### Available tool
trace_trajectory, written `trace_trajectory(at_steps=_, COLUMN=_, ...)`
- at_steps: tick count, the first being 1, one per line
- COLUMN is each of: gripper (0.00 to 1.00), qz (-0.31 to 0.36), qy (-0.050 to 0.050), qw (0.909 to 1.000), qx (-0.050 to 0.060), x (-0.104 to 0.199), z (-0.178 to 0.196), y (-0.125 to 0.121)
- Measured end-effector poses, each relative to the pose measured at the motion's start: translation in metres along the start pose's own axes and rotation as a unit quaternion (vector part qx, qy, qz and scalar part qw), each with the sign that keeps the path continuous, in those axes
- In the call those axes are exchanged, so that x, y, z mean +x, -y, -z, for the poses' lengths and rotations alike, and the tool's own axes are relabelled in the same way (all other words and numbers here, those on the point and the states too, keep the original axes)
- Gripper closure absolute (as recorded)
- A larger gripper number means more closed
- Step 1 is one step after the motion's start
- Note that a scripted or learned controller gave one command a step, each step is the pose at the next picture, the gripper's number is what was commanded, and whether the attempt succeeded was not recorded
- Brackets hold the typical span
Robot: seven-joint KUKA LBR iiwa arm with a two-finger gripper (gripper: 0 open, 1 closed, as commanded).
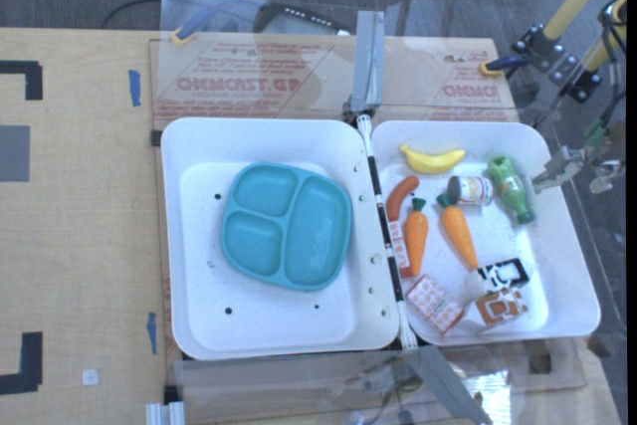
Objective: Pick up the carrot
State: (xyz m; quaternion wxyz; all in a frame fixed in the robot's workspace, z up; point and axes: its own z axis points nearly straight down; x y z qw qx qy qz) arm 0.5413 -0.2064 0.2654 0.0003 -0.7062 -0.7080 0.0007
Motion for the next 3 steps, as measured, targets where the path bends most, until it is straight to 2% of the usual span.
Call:
trace_trajectory(at_steps=1, gripper=0.00, qz=-0.066, qy=-0.001, qw=0.9978, qx=-0.002, x=0.063, z=-0.179, y=0.008)
trace_trajectory(at_steps=2, gripper=1.00, qz=-0.068, qy=-0.001, qw=0.9977, qx=-0.003, x=0.062, z=-0.170, y=0.007)
trace_trajectory(at_steps=3, gripper=1.00, qz=0.002, qy=0.000, qw=1.0000, qx=0.000, x=0.128, z=-0.056, y=-0.026)
